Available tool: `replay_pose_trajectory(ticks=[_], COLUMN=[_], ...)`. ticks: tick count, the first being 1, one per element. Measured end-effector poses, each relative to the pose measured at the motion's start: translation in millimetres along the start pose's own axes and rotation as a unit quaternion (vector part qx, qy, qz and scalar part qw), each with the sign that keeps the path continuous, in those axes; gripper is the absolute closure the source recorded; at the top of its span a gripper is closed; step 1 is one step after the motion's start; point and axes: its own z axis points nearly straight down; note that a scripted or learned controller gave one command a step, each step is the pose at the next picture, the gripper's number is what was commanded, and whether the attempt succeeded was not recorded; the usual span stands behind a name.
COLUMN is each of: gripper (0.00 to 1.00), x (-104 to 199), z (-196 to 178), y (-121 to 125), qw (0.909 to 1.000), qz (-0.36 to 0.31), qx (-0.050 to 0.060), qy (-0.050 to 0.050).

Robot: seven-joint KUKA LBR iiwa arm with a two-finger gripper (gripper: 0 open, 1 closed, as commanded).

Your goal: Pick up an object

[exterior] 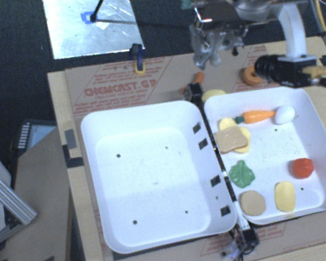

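The grey metal two-finger gripper (207, 57) hangs above the right shallow white bin's (322, 148) far rim, fingertips blurred, spread indeterminate; the arm is cropped by the frame.

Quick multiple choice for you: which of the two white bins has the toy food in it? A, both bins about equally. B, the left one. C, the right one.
C: the right bin holds the carrot, the tomato, the green leafy piece and the other food pieces, while none lie in the left bin.
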Motion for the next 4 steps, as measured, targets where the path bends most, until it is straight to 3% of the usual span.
replay_pose_trajectory(ticks=[1, 2, 3, 4], gripper=[1.00, 0.00, 0.00, 0.00], x=[21.1, 19.5, 89.8, 87.9], z=[3.6, 4.1, 79.3, 225.1], y=[-52.5, -50.4, -47.2, -52.3], qw=[1.0000, 1.0000, 1.0000, 0.9999], qz=[0.000, 0.002, 0.000, 0.004], qx=[0.002, 0.002, 0.004, 0.009], qy=[-0.001, -0.002, -0.002, -0.005])
